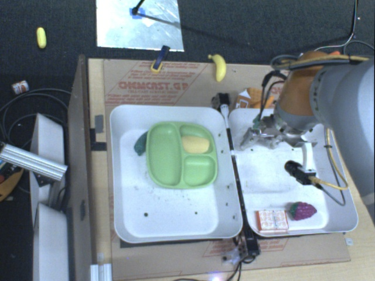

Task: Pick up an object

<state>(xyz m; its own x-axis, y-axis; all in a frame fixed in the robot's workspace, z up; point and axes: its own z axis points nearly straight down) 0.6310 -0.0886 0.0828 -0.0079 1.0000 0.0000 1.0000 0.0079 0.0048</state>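
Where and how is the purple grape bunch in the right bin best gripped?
Probably from straight above, fingers closing across the short width of the purple grape bunch. It lies flat near the right bin's front wall, apart from the patterned box to its left.

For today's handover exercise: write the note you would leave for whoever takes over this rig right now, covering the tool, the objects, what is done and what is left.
Tool: low over the right bin, near its upper left corner. Whether it is open or shut cannot be told, and nothing shows in its grasp.
Objects: purple grape bunch and small orange-patterned box lie at the right bin's near edge. The green divided plate sits in the left bin with a yellow item in its upper right compartment and a dark green object at its left side.
Done: no pick is visible.
Left: grasp one object and lift it.
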